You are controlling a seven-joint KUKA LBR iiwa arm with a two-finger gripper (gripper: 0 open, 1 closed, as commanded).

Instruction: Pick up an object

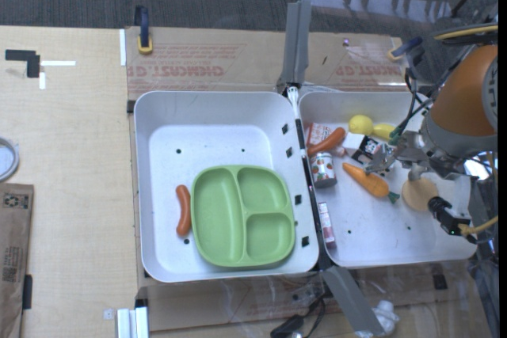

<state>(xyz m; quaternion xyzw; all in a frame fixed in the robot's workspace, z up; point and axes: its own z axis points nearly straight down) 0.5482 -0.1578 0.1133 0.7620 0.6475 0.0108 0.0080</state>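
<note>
end effector [386, 157] above carrot [367, 180] — right bin [396, 245]

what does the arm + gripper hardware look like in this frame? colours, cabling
Grey arm with a broad orange band above the wrist. Black, yellow and green cables run along it near the upper right. The gripper is dark metal with silvery parts, small and boxy; finer detail is too small to tell.

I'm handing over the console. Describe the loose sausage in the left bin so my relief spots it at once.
Start at the left bin, which holds a green divided plate. Just off that plate's left edge, on the bin floor, lies the sausage, running lengthwise up and down the view. It is the only orange-red thing in that bin, slim beside the broad plate.
</note>
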